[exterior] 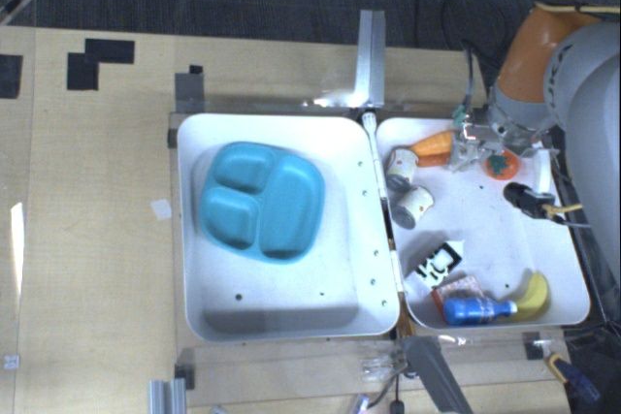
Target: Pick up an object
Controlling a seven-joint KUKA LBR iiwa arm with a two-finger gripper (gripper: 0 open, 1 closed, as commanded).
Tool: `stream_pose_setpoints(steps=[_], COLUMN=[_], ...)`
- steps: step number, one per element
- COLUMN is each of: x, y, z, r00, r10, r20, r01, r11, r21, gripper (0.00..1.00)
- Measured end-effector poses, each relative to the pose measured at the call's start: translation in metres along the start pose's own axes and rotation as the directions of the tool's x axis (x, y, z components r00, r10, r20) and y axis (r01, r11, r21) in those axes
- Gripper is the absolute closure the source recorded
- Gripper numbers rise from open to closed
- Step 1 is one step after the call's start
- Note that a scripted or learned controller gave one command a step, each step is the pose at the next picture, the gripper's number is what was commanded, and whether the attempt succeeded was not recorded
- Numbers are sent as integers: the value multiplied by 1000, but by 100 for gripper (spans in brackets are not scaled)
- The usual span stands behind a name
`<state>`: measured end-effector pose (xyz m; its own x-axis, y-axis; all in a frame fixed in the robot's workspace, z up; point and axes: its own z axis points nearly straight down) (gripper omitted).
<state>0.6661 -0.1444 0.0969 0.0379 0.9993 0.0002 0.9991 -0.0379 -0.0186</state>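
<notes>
Light wood bench (87, 238) over dark carpet, two shallow white bins side by side. I see the left bin (223, 315) carrying a turquoise divided plate (262, 200), three compartments, lying flat toward the bin's upper half. The right bin (563, 301) has the clutter — an orange carrot (433, 146) at the top, tapered, lying on its side, just beside the gripper (470, 148). Two small white cups (408, 189) near the divider, tipped over. Lower down: a black-and-white patterned card (439, 262), a blue bottle (475, 310) on its side, a yellow banana (533, 295) touching its right end. A small green-and-orange piece (501, 166) sits right of the gripper. The grey arm (582, 82) with its orange band comes in from the right, gripper low over the bin's top edge — I cannot tell whether the fingers are apart or together, too small and cluttered.
</notes>
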Motion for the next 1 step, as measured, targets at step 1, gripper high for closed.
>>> stream_pose_setpoints(steps=[1], x=[6], y=[-37], z=[-99], r00=[971], r10=[-239], r20=[8], r01=[239], r11=[971], r21=[-26], gripper=[100])
